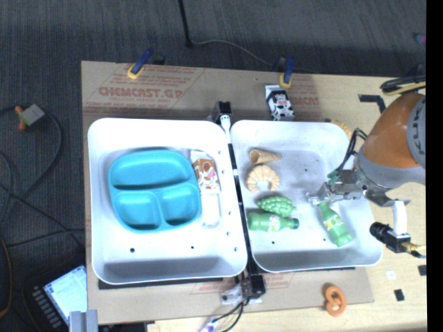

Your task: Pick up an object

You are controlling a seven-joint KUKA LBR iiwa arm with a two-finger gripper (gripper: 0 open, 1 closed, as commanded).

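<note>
The right bin [304, 133] holds several toy foods. A tan cone-shaped piece [264, 156] lies near its back left, with a shrimp-like croissant piece [264, 178] just in front. Below them sit a green bumpy grape bunch [275, 204] and a green bottle [271, 221] on its side. A second green bottle [335, 225] lies at the bin's right, pointing toward the front. My gripper [331, 196] hangs just above that bottle's upper end, low in the bin, beneath the orange-banded wrist [391, 140].
The left bin [104, 251] carries a blue divided tray [153, 189] and a small packaged item [205, 180] beside a clear wrapper. An orange pretzel-shaped ring [335, 299] lies on the bench in front of the right bin. Clamps and a small cow figure [280, 104] sit behind the bins.
</note>
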